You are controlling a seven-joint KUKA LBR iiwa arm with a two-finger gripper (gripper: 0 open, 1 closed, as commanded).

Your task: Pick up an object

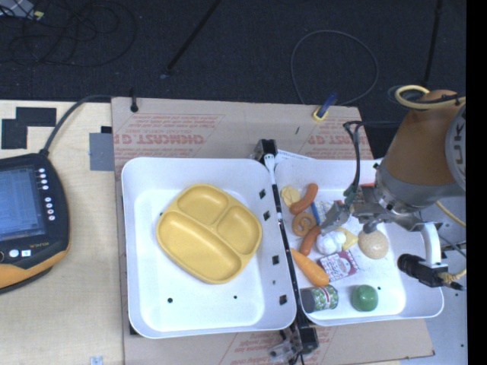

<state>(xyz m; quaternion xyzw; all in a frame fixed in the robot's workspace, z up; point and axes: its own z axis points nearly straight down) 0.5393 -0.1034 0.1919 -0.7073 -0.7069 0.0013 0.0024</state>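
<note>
a: gripper sits low over the middle of the right bin, reaching in from that bin's right edge; whether it's wide, narrow or holding anything, i cannot tell from this slant.

b: and what would it pick?

a: my guess is the white ball, touching or just under the tool's tip, a shade toward the bin's near edge. it's round, so no long axis to line up with.

b: neighbours?

a: crowded. a sausage and a pretzel lie toward the divider side, an orange carrot runs slantwise toward the near-left corner, a pink packet sits just beside the ball, and a beige ball lies on the arm's side. a green ball and a small can rest along the near edge.

b: the surface?

a: smooth white plastic, shallow walls; i'd expect round things to roll off if nudged. the left bin carries a yellow divided plate, well apart.
</note>
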